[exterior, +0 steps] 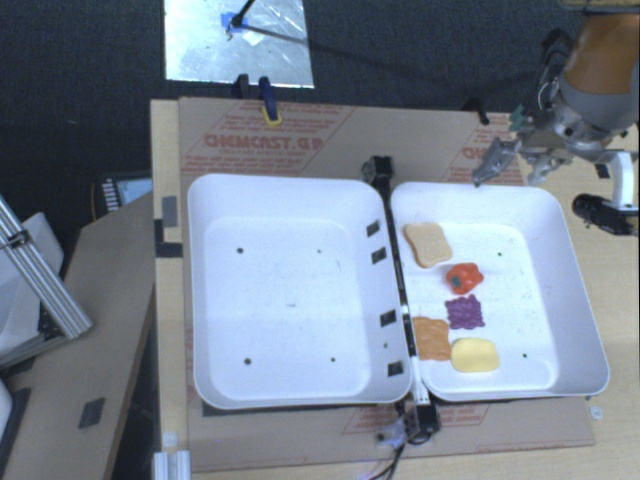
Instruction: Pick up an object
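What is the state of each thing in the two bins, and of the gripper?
Gripper: open, holding nothing, raised over the far edge of the right bin.
Bread slice: lying flat in the right bin.
Red pepper: lying in the right bin, untouched.
Purple grapes: lying in the right bin.
Orange piece: flat, near the bin's left wall.
Yellow piece: lying beside the orange piece.

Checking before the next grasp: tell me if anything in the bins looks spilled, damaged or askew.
Nothing stands out. The toast, red pepper, purple grapes, orange piece and yellow piece lie separately in the right bin.
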